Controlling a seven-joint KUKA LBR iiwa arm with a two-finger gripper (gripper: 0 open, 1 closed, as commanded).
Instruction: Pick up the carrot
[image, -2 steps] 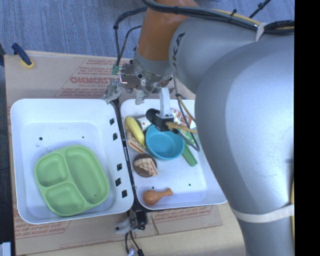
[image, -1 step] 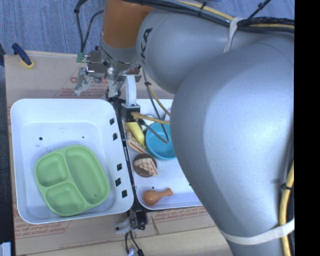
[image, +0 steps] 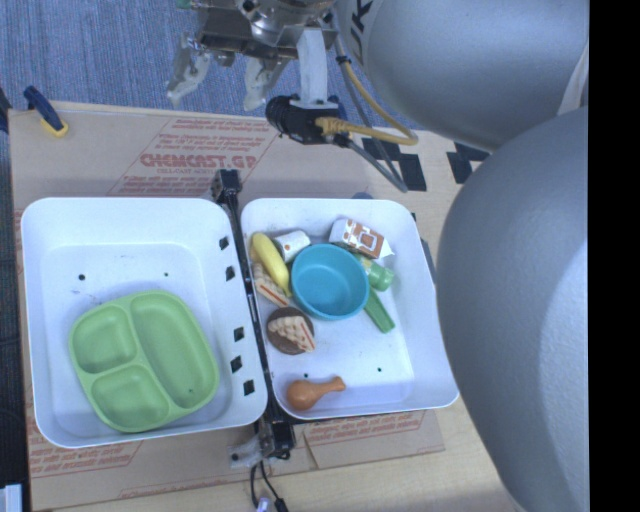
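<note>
Overhead, the gripper (image: 222, 82) is seen spread wide and empty, well beyond the right bin (image: 425, 330) from the carrot (image: 315, 391).

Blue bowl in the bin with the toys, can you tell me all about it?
The blue bowl is round, smooth and looks like plastic. It sits upright, open side up, in the right bin with nothing inside it. A green toy pokes out from its right side, a yellow banana lies to its left, and small boxes crowd its far edge.
</note>
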